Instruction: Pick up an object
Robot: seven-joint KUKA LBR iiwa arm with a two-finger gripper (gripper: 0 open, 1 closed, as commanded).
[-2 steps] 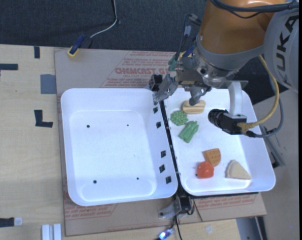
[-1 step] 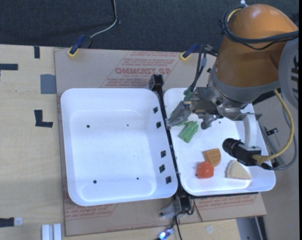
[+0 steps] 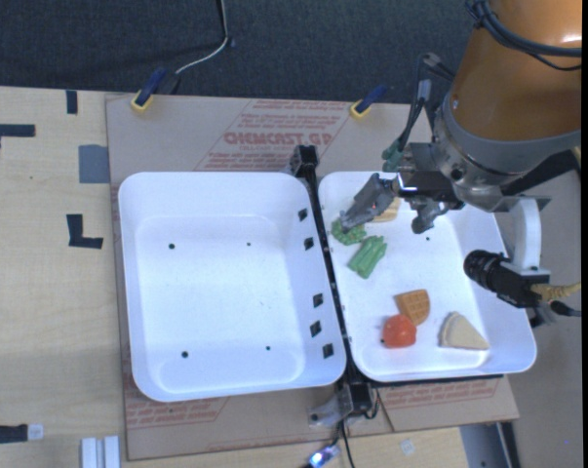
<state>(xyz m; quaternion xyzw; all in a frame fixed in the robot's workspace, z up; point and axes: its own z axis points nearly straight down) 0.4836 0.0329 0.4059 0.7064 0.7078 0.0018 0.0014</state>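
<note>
My gripper (image 3: 360, 211) reaches down and to the left into the right bin (image 3: 503, 359), near its far left corner. Its tip is at a small green piece (image 3: 347, 231) by the bin's left wall; whether it touches is unclear. Just in front lies a larger green vegetable (image 3: 368, 256). A pale yellow thing (image 3: 387, 212) shows partly under the gripper's body. Toward the bin's front are an orange chunk (image 3: 413, 305), a red tomato-like ball (image 3: 399, 332) and a beige wedge (image 3: 462, 332).
The left bin (image 3: 142, 222) adjoins the right one along a black-clipped divider (image 3: 318, 261). Both stand on a cardboard sheet (image 3: 254, 135). The arm's orange and grey body (image 3: 518, 76) hangs over the right bin's far right corner.
</note>
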